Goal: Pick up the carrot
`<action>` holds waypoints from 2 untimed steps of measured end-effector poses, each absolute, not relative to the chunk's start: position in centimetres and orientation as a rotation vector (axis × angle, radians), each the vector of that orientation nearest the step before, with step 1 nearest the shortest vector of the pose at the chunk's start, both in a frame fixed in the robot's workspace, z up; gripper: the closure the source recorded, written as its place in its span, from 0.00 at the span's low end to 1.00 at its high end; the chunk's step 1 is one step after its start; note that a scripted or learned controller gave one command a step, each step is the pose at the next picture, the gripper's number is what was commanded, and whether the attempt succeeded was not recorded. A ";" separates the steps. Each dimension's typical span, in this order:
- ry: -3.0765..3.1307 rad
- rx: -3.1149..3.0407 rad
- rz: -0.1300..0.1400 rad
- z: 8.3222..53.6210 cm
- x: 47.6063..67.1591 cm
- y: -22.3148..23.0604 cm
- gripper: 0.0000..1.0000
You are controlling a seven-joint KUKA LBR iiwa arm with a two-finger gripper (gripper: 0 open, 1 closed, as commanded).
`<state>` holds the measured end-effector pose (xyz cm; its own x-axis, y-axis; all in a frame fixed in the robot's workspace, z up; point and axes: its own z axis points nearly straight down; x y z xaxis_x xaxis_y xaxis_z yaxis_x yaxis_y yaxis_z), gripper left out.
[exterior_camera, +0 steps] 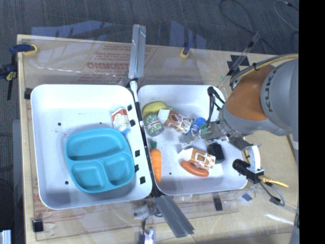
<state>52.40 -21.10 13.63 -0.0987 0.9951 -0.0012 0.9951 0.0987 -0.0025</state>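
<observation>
The carrot (156, 164) is orange with a small green top. It lies lengthwise against the left wall of the right bin (172, 187), near the front. My gripper (212, 139) hangs low over the right half of the same bin, among the packets there, well to the right of the carrot and not touching it. The wrist with its orange band (246, 98) sits above and hides much of the gripper.
In the right bin lie a yellow fruit (154, 107), a round green-grey item (153, 126), small cartons (176, 121), a blue piece (199, 122) and a hot dog (195, 169). The left bin (45, 105) holds a blue divided plate (99, 159) and a small carton (120, 119).
</observation>
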 end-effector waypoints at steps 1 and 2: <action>-2.475 -1.969 -0.003 10.0 48.7 -13.7 0.00; -2.497 -1.953 -0.006 10.1 48.3 -13.2 0.00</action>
<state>48.29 -13.18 10.05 -0.2408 0.9704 -0.0201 0.9703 0.2412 0.0204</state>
